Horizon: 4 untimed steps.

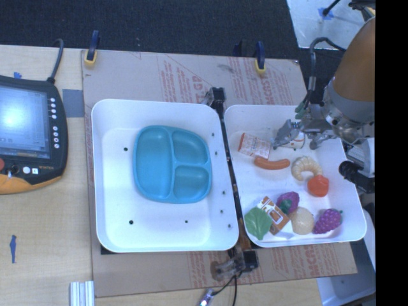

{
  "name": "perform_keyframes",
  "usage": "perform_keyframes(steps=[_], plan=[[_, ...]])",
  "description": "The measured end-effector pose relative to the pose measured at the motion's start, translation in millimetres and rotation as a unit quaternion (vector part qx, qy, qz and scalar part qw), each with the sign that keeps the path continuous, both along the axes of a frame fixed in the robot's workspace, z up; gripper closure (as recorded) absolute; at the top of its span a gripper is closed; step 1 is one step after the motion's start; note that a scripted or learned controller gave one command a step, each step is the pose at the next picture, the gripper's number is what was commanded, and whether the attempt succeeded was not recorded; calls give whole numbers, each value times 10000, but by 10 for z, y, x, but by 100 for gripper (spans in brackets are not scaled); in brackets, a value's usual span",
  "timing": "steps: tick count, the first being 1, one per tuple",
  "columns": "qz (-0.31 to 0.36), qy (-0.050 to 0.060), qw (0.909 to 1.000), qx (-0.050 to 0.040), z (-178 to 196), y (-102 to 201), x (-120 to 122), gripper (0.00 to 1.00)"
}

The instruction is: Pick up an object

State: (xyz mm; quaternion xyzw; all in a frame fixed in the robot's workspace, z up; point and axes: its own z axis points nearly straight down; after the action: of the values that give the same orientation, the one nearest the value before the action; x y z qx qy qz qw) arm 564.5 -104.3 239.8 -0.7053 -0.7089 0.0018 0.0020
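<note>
End effector [294, 131] of the grey arm sits over the upper part of the right bin [357, 231], reaching in from the right; its metal fingers look slightly parted w/ nothing between them, though the view is too blurred there to be sure.

Desk [38, 234] is light wood, w/ a sheet of brown cardboard [166, 75] under both bins. Left bin [108, 228] is white and shallow, holding a blue divided plate [172, 164] w/ three compartments, roughly centred. Black touchscreen pendant [29, 129] lies on the desk at far left, screen lit.

Right bin holds the small objects. Near the end effector, just below-left of it: a red-and-white packet [254, 146] and a sausage [271, 164]. To the right of the sausage: a pale curled croissant-like piece [306, 166], then an orange-red tomato [318, 185]. Along the bottom edge, left to right: a green leaf [257, 222], a small brown-and-white carton [273, 213], a purple eggplant [288, 201], a cream-coloured egg-like piece [302, 220], and a purple bunch of grapes [327, 220]. All lie on the bin floor, none lifted.
</note>
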Motion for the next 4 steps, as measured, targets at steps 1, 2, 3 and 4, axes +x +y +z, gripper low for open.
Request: perform_keyframes(steps=[1,2,3,4], plan=[[1,5,10000,0,-1489,5,-372,0],[-5,1,10000,0,-1480,33,627,0],[0,3,10000,-3,-1485,57,133,0],[-10,-10,10000,2,-1478,53,534,0]])
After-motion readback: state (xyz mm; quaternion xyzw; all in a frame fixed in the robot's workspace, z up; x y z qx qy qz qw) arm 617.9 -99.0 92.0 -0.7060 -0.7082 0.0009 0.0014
